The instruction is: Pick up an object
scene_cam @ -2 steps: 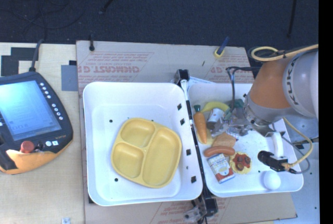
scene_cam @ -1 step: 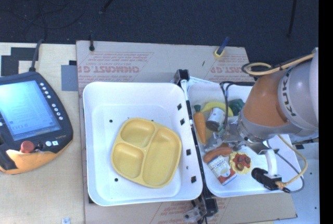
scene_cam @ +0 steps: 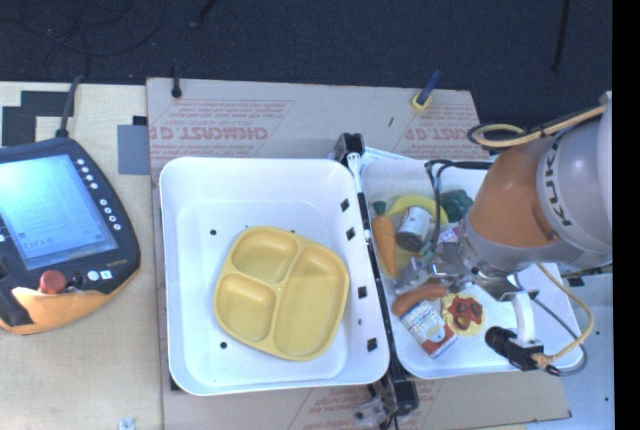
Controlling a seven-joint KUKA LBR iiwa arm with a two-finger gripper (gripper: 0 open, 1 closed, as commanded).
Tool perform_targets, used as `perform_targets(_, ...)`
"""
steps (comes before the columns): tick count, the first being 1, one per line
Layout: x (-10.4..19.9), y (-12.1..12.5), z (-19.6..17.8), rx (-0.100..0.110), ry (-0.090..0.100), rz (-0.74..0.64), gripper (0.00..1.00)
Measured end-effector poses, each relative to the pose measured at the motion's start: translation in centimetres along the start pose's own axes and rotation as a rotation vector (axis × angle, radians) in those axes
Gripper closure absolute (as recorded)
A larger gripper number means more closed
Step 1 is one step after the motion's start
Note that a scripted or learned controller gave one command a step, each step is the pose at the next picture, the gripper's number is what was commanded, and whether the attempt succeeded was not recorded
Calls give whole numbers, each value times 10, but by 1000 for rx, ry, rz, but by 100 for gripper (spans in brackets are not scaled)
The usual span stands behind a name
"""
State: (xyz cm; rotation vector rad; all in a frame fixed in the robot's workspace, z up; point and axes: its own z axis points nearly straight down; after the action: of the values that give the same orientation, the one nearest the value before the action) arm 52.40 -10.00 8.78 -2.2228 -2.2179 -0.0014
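There are two white bins on the table [scene_cam: 100,368], side by side on one printed cardboard sheet [scene_cam: 300,118]. The left bin [scene_cam: 190,208] holds a single yellow plate [scene_cam: 283,291] with three compartments, lying flat and a little askew.

The right bin [scene_cam: 470,363] holds the loose things for picking, and I count seven, all crowded together. There is one orange carrot [scene_cam: 385,243] along the wall next to the left bin, and one yellow curved piece [scene_cam: 415,206] with one grey can [scene_cam: 411,231] just below it. One dark green thing [scene_cam: 457,205] lies toward the far side. One reddish sausage [scene_cam: 420,296], one small carton [scene_cam: 428,326] and one red and yellow piece [scene_cam: 465,313] lie nearer the front.

The one arm [scene_cam: 520,203] comes in from the right, and its bulk covers a good part of that bin. The claw [scene_cam: 438,266] is low among the clutter, between the can and the sausage. The wrist blocks my sight of it, so I cannot tell whether it is apart, together or clamped on anything.

Off to the left, well apart from the bins, one control pendant [scene_cam: 55,228] with a lit screen lies on the table.
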Motion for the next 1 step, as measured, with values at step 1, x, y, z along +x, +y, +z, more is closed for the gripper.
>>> perform_targets(1, -25, 78, 1, 11, 2, -6, 0)
